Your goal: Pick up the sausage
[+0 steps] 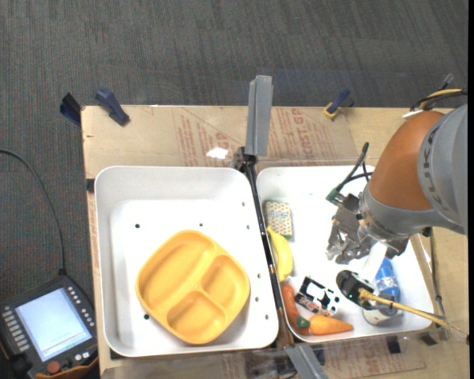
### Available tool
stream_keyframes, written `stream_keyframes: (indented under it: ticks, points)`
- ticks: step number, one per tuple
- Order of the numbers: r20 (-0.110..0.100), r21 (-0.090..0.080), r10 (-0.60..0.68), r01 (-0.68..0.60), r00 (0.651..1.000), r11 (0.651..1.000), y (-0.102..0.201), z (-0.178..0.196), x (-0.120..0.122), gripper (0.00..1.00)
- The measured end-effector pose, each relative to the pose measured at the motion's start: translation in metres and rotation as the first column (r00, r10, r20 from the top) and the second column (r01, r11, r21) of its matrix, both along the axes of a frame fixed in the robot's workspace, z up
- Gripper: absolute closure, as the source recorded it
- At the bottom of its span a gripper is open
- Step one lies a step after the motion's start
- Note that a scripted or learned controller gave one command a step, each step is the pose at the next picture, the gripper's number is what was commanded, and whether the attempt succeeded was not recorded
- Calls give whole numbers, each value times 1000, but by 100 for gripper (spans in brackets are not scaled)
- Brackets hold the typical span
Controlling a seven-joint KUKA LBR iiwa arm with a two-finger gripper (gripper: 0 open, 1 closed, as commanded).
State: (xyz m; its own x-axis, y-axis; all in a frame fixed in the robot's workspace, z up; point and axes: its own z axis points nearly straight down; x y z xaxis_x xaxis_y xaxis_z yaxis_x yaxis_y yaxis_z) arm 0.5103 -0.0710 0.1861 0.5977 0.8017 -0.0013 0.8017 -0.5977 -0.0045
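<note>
1. You're looking at two shallow white plastic bins, left bin [110,212] and right bin [308,181], smooth and round-cornered, on a brown cardboard-covered bench [182,133].
2. Left bin holds a glossy yellow divided plate [193,286] with three compartments, set at a tilt.
3. Right bin: the sausage [289,304], a smooth reddish-orange, stubby cylinder, lies at about 7 o'clock in that bin, tight against the left wall. Its long axis runs roughly 11-to-5 o'clock; far end is hidden near the carrot.
4. Just beside it: a banana [280,253] at 12 o'clock of the sausage, an orange carrot [328,325] at 4 o'clock, a black-and-white toy [316,297] at 3 o'clock, a grid-textured sponge-like block [278,215] farther up.
5. The arm comes in from 3 o'clock, orange band [403,168] above the wrist, gripper [344,247] pointing down over mid-bin, well apart from the sausage.
6. Jaws: you can't tell, since the fingers are a dark blur.
7. A blue-and-white bottle-like item [385,279] sits at 5 o'clock of the gripper.
</note>
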Motion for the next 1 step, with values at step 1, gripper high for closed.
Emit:
stream_keyframes:
  ticks: [1]
  points:
    - [-2, -1, -71, 71, 997, 997, -16, -14, 57, 100]
